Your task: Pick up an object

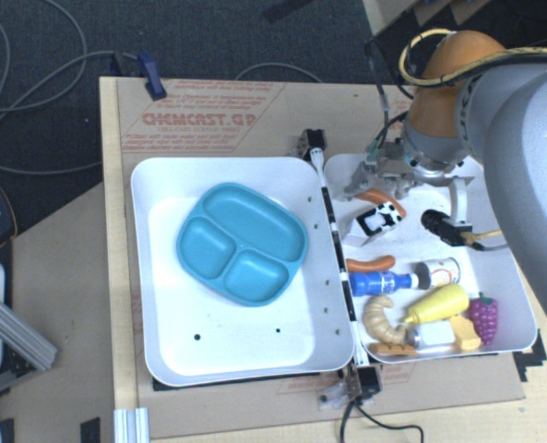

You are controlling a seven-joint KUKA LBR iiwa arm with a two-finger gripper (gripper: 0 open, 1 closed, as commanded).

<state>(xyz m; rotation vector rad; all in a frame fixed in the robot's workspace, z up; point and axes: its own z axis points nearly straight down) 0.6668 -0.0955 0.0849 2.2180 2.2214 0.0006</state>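
My gripper (pixel 376 181) hangs low over the far left corner of the right bin (pixel 496 264), below the grey wrist and orange band. Directly under it lies a small orange curved piece (pixel 380 197), and just nearer sits a black-and-white toy (pixel 381 219). Whether the gripper touches either one is unclear. Further toward the front lie an orange-red sausage (pixel 372 265), a blue and white bottle (pixel 402 280), a yellow squeeze bottle (pixel 434 305), a tan croissant (pixel 381 319) and purple grapes (pixel 483 316).
The left bin (pixel 146 247) holds a blue divided plate (pixel 243 243) in its middle. A raised divider (pixel 336 247) separates the two bins. The arm's bulk covers the right bin's far right side. The bins rest on a cardboard sheet (pixel 199 109).
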